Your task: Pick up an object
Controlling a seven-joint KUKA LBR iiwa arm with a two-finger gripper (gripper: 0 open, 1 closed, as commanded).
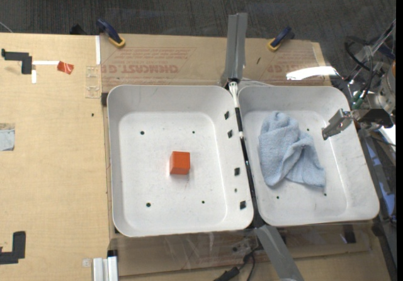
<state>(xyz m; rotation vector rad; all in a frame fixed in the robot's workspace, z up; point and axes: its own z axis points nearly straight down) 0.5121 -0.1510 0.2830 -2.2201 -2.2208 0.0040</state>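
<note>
While the orange block (pixel 180 163) sits in the left bin (pixel 126 147) and the blue cloth (pixel 288 150) in the right bin (pixel 352 191), the gripper (pixel 334 126) hovers beside the cloth, its grip state indeterminate.

Robot body at right edge, mostly cut off by the frame. Hand (pixel 334 126): dull grey metal, slim fingers tapering to dark tips. Behind it a boxy grey-and-black wrist block with a small orange-red spot at the finger base. Thin cables, black and green, looped around pale metal parts above the wrist. Details blurred.
</note>
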